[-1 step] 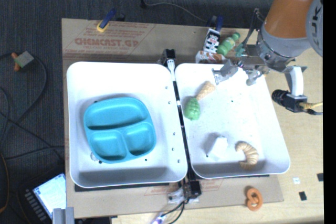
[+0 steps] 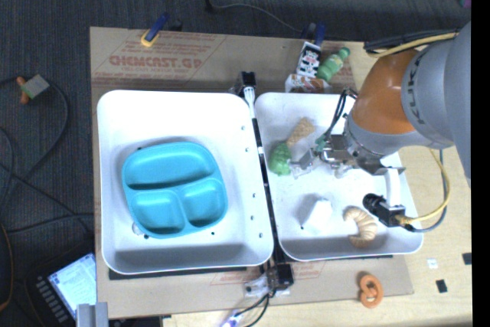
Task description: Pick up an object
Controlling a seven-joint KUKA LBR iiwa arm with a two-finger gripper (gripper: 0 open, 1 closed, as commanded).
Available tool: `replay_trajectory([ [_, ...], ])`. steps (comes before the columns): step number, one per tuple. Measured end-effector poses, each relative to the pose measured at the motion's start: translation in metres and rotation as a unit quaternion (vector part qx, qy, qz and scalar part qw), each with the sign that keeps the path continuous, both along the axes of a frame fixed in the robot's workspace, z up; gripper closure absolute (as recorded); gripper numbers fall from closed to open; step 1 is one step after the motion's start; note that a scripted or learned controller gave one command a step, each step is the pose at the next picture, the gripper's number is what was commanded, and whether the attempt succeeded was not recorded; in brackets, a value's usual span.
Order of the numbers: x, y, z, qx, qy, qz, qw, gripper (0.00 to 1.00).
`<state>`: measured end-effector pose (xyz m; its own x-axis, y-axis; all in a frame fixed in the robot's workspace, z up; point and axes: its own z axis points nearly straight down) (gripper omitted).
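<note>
Right bin (image 2: 407,245): green object (image 2: 279,158) hard against the left wall, tan block (image 2: 302,132) just above it, white lump (image 2: 316,210) and croissant-like piece (image 2: 361,224) near the lower rim. Open floor mid-bin. Gripper (image 2: 320,155) low beside the green object; finger spacing cannot be told.

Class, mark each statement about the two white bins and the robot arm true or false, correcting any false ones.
1. The blue tray lies in the left bin. True.
2. The green object lies in the left bin. False: it lies in the right bin.
3. The pincer is over the right bin. True.
4. The croissant sits on the blue tray. False: it lies in the right bin's near corner.
</note>
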<state>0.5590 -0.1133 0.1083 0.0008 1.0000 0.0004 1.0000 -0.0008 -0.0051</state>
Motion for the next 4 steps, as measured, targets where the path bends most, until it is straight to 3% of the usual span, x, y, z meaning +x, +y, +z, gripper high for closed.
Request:
replay_trajectory([
  [1, 0.023, 0.019, -0.017, -0.0003, -0.003, 0.001, 1.0, 0.0],
  [2, 0.023, 0.018, -0.007, -0.0013, -0.003, 0.0, 1.0, 1.0],
  [3, 0.105, 0.009, -0.02, -0.0002, -0.003, 0.001, 1.0, 1.0],
  [4, 0.017, 0.096, 0.076, 0.0, -0.003, 0.001, 1.0, 1.0],
])
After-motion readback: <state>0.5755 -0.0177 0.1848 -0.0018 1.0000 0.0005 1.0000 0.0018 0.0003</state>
